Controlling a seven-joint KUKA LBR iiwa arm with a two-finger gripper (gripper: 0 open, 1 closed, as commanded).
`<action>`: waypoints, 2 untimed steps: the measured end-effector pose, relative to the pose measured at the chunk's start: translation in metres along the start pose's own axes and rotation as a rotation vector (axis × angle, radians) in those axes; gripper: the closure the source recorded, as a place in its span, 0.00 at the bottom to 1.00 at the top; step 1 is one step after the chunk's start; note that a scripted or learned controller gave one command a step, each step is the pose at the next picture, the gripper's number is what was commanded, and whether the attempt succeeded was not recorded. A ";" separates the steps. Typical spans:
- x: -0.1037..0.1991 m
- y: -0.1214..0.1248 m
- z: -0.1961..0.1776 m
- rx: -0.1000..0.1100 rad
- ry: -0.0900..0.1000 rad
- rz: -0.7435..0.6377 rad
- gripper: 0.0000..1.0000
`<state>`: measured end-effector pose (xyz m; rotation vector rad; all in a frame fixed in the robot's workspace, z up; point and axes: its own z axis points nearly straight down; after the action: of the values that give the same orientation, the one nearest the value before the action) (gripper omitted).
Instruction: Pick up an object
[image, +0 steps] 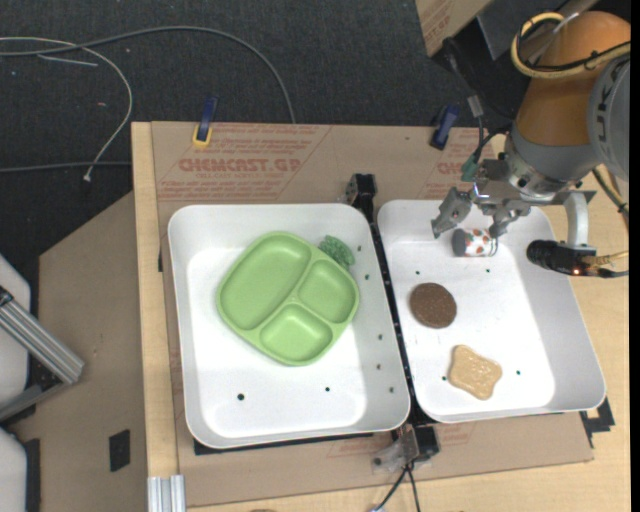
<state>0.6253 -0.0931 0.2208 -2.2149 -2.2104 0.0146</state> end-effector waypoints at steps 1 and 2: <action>0.000 0.003 -0.008 -0.014 -0.001 -0.003 0.00; 0.001 -0.003 0.052 -0.009 -0.001 -0.002 0.00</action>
<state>0.6213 -0.0922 0.1688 -2.2180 -2.2171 0.0052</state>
